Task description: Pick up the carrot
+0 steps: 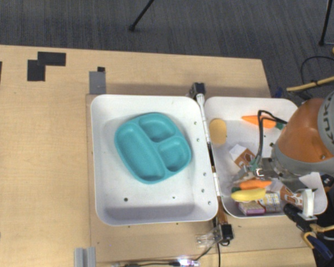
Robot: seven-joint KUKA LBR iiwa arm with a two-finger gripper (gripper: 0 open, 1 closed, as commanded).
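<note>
Orange tapered carrot (257, 120) lay at the far side of the right shallow white bin (232, 105), near its back wall, just beside the pale yellowish rounded item (217, 129); grey arm with orange band (303, 135) reached in from the right, over the bin's near half; two-finger gripper (258, 173) sat low among clutter, well apart from the carrot; couldn't tell its grip state; yellow banana-like toy (248, 195) just beside it; left white bin (106, 149) held a teal divided plastic plate (152, 146).
</note>
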